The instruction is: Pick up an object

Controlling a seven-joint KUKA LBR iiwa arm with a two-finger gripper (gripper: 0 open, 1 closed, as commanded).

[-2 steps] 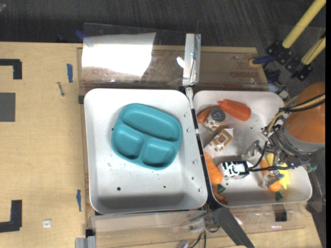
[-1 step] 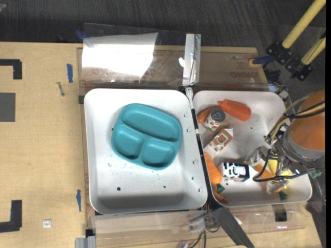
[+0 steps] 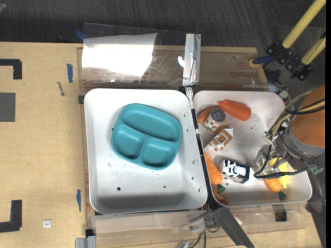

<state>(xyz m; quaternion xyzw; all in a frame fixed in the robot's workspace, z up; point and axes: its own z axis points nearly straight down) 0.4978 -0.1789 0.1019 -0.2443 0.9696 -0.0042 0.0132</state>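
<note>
While the arm hangs low over the right bin, its gripper sits near an orange piece in the corner, likely lining up a pick. Whether the pincer is wide or narrow, I cannot tell. A teal tray fills the left bin.
</note>
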